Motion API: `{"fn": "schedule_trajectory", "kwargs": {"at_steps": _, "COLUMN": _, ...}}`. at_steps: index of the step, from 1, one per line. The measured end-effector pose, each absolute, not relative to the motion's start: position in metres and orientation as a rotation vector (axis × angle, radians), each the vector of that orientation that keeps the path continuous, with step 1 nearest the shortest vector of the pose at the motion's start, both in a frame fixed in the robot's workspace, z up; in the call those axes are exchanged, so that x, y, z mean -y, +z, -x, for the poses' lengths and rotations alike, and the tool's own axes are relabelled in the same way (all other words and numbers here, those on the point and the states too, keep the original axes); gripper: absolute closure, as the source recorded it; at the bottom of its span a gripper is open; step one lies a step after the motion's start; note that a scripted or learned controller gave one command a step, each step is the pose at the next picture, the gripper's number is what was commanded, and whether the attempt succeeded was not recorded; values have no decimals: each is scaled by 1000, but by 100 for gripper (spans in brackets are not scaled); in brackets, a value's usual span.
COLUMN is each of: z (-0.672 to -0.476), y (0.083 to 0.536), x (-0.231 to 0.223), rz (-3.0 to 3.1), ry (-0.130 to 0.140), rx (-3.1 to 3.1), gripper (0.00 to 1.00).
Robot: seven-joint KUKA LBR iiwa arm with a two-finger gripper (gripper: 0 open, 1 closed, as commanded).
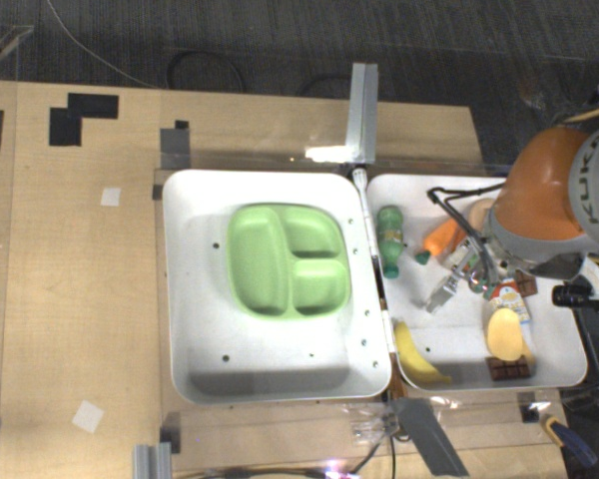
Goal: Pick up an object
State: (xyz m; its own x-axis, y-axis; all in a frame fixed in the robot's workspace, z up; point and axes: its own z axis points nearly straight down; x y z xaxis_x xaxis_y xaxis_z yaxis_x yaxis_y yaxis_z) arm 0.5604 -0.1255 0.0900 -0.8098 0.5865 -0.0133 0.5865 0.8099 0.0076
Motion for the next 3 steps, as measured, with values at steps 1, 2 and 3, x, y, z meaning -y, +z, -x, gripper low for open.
{"fn": "schedule_trajectory", "kwargs": {"at_steps": 1, "z": -648, "y": 89, "x": 129, "rz": -1160, "ry": -12, "rx": -2959, "gripper": 0}}
{"fn": "schedule_trajectory", "kwargs": {"at_steps": 2, "z": -656, "y": 104, "x": 131, "rz": -1134, "ry": -9, "rx": -2923, "gripper": 100}}
{"fn": "schedule_trajectory", "kwargs": {"at_steps": 3, "z": -665, "y": 192, "x": 39, "rz": -1269, "ry": 14, "rx": -2857, "gripper": 100}}
